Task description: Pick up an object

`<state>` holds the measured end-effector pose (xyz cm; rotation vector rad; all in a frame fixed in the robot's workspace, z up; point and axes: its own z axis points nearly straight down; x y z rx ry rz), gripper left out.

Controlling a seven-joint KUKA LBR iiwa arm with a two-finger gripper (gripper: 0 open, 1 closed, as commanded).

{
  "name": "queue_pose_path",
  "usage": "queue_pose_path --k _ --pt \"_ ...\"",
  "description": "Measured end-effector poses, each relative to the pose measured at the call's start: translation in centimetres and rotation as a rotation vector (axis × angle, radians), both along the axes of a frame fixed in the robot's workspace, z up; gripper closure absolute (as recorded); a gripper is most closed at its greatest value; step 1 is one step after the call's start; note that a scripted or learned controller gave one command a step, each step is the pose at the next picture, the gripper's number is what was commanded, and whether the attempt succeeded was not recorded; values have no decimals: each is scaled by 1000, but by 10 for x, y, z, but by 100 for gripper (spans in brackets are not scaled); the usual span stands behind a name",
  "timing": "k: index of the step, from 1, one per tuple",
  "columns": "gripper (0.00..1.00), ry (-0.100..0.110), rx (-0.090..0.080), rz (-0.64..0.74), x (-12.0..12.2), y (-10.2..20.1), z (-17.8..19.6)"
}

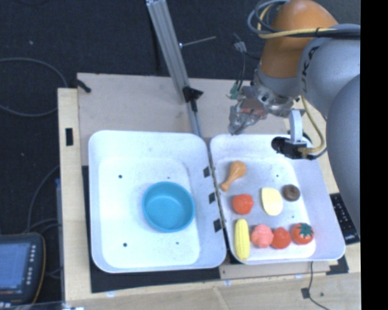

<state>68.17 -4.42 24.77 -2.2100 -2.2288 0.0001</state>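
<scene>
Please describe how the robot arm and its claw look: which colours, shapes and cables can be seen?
The arm is thick, rounded and grey, with an orange band above the wrist. Thin yellowish cables loop beside the band. The claw is a small metallic grey piece with reddish and green details, narrowing downward.

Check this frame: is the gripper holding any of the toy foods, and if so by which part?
Nothing is held. The gripper hangs above the far rim of the right bin with nothing between its fingers; the drumstick and other foods lie in the bin.
</scene>
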Motion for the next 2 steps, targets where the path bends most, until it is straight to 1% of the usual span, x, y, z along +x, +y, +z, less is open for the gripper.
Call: queue_pose_path --k 1,2 --pt "100 4 1 0 -7 47 8" --pt "100 3 1 2 -24 104 12"
